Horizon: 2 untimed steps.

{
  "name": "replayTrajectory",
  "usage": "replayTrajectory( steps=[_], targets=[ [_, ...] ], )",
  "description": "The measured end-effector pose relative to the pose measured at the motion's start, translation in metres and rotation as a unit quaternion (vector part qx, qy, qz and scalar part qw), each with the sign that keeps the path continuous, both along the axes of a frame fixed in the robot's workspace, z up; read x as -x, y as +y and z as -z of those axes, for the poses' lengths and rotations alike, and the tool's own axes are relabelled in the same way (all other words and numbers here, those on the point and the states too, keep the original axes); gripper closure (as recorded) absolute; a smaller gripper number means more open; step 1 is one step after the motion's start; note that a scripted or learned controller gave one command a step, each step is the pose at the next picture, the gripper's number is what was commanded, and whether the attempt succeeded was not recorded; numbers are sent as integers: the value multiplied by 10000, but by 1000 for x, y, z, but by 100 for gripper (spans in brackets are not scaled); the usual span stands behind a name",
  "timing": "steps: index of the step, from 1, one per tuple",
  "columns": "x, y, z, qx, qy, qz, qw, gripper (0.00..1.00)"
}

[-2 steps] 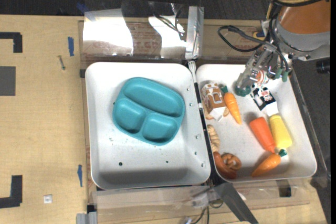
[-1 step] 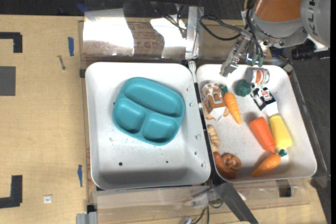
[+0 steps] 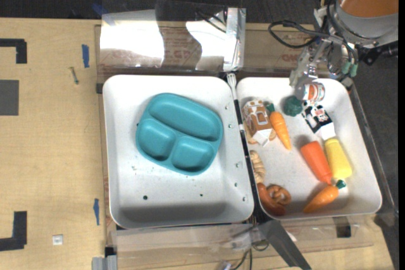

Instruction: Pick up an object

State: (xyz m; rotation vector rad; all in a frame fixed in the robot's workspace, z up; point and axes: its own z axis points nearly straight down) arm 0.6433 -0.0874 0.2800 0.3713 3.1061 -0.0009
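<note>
My gripper (image 3: 306, 77) hangs over the back edge of the right bin (image 3: 364, 155), open, with nothing between its fingers. Just below it lie a small dark green piece (image 3: 292, 106) and a white and red toy (image 3: 314, 92). A black and white figure (image 3: 316, 116) sits in front of those. Further forward are an orange cylinder (image 3: 314, 160), a yellow piece (image 3: 338, 158) and a carrot (image 3: 323, 196). Another carrot (image 3: 279, 128) lies beside a brown and white toy house (image 3: 256, 118). A brown-red toy (image 3: 274, 195) rests at the bin's front left.
The left bin (image 3: 126, 186) holds a teal divided plate (image 3: 180, 132). A clear plastic sheet and a metal bracket (image 3: 234, 38) stand behind the bins. Cables (image 3: 288, 31) trail behind the right bin. The divider (image 3: 240, 136) between the bins runs front to back.
</note>
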Motion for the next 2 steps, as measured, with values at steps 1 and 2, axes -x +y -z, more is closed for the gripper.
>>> replayTrajectory(
  steps=[1, 2],
  targets=[
    [-2, 1, -12, 2, -49, -8, 10000, 100],
    [-14, -52, -41, 13, 5, -1050, 9945, 100]
  ],
)
